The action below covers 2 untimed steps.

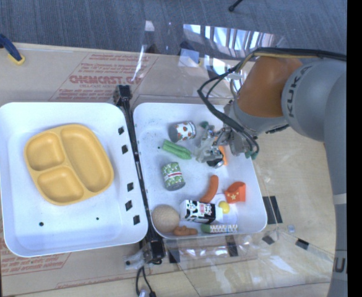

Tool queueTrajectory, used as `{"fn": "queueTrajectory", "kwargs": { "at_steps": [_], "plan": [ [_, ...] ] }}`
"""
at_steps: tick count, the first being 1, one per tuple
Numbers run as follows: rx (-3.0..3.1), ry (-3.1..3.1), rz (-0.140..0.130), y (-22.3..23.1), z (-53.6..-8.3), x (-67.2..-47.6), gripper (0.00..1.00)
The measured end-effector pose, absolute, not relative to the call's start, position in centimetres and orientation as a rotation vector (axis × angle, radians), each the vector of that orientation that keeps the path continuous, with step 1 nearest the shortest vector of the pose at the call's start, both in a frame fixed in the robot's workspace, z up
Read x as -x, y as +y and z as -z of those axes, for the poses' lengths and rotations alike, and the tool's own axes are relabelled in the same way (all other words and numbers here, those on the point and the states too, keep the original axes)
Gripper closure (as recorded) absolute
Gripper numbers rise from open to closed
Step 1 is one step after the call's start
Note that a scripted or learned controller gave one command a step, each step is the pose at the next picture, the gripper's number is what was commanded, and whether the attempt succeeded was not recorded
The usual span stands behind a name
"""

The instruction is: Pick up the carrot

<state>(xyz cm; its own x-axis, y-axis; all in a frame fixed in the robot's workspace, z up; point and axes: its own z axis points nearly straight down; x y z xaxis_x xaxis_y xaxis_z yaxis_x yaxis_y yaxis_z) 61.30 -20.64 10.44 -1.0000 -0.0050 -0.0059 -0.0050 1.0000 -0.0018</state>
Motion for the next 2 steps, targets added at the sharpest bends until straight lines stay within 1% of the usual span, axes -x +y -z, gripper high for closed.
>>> {"fn": "queueTrajectory", "kwargs": {
  "at_steps": [1,2],
  "plan": [
    [0.435,3.106,0.004,-20.9,-15.9,-58.9,1.0],
    [0.531,3.087,0.004,-17.2,-22.6,-64.9,1.0]
  ]
}}
